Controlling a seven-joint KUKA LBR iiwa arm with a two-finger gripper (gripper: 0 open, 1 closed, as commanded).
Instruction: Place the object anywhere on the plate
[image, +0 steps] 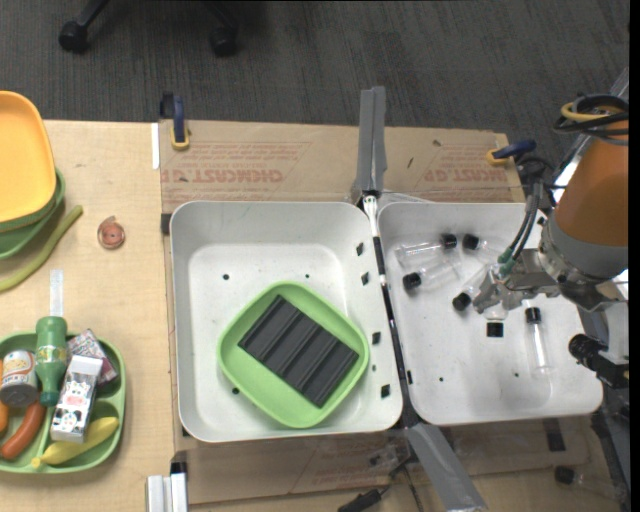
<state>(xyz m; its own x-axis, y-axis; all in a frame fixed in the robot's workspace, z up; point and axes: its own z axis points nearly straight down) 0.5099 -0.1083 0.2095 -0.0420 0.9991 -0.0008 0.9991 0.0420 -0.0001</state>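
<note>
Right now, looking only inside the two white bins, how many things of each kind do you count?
Green rounded-square plastic plate: 1
Dark grey ridged slab lying on that plate: 1
Small clear plastic vials with black caps: about 6, judged by the caps I can see
Total: about 8

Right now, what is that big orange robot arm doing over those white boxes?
The robot arm reaches in from the right, with its gripper low over the right bin. That bin holds several small clear tubes with black caps. The job is to put one on the green plate, which sits in the left bin with a dark ridged block on it. No tube is on the plate yet, and I cannot tell whether the gripper has caught one.
</note>
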